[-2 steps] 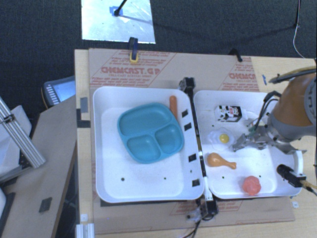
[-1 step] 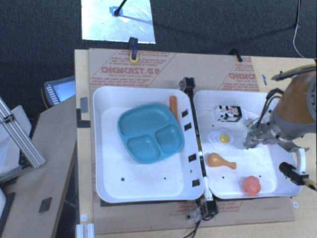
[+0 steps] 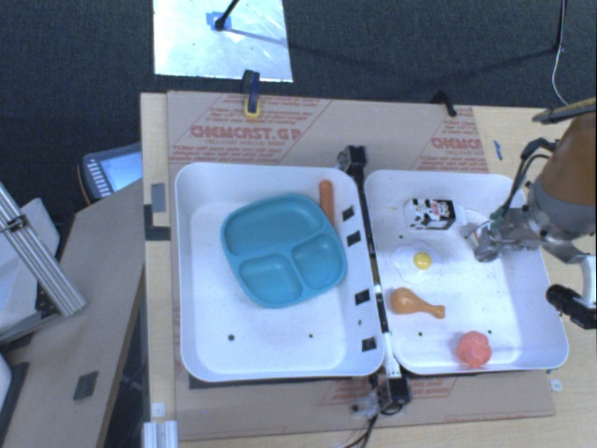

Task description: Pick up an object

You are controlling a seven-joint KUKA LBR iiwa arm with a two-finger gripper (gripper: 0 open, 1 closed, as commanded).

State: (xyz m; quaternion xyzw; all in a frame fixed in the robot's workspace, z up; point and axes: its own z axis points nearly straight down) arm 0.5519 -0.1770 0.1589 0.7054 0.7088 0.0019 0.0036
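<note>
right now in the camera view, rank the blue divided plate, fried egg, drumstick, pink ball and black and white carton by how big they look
1. blue divided plate, by far the largest
2. fried egg
3. drumstick, close to the egg in spread, so that order is unsure
4. black and white carton
5. pink ball, about alike with the carton, too close to rank firmly

Two white bins on worktop, arm in from the right

Left bin: blue divided plate, orange sausage at its far edge. Right bin: black-and-white carton, fried egg, drumstick, pink ball. Gripper low over right bin's right side, near carton, nothing visibly held
</note>
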